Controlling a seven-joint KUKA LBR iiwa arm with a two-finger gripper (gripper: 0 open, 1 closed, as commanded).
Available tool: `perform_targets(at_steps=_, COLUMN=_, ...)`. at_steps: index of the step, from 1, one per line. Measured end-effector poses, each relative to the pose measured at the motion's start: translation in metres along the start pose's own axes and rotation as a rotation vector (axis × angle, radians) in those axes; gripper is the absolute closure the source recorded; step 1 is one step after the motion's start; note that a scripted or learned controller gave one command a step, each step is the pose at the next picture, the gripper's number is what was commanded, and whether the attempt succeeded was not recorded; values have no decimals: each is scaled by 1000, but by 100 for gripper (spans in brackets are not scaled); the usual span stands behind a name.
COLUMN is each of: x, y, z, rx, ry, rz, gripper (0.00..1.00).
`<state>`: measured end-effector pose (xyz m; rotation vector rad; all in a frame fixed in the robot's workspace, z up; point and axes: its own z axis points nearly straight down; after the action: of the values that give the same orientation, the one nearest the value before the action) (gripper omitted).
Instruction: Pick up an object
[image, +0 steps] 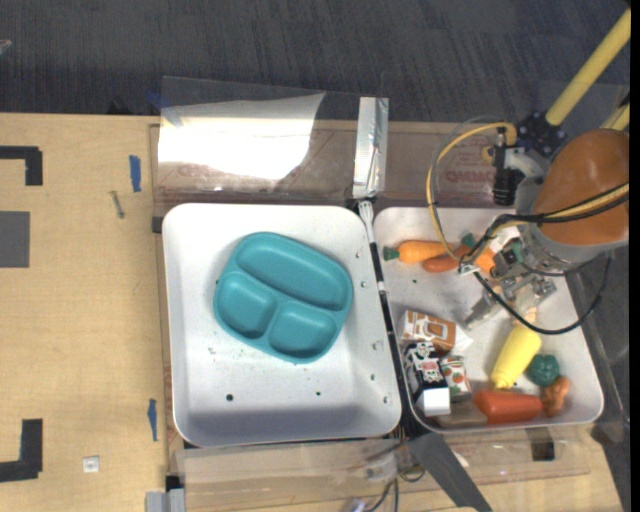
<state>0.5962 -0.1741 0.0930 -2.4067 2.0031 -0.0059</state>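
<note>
Over the right bin (592, 395), the gripper (500, 290) hangs low, reaching in from the right under the arm's orange band (590, 185). Its metal fingers point down and to the left, toward the middle of the bin, but glare and cabling blur them, so I cannot tell whether they are parted or closed, and nothing can be seen between them.

Toy food lies scattered around it. A yellow corn-like piece (515, 355) rests just below and slightly right of the gripper, close to it, perhaps touching. An orange carrot (425, 253) lies up and to the left, near the bin's upper wall. A small brown carton (428, 328) sits to the lower left, with a cluster of small printed boxes (435, 378) below it. Along the bottom wall lie a red piece (507, 403) and a dark green lump (544, 369).

A teal divided plate (283, 295) sits in the left bin (200, 400), well apart from the gripper.
</note>
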Motion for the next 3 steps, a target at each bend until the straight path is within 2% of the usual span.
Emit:
perform_targets(at_steps=1, x=9, y=-23, z=1, rx=4, ry=-10, rz=23, gripper=0)
perform_targets(at_steps=2, x=-18, y=-41, z=6, rx=1, ry=1, rz=60, gripper=0)
perform_targets(at_steps=3, x=-19, y=-44, z=-5, rx=9, ry=-4, rz=64, gripper=100)
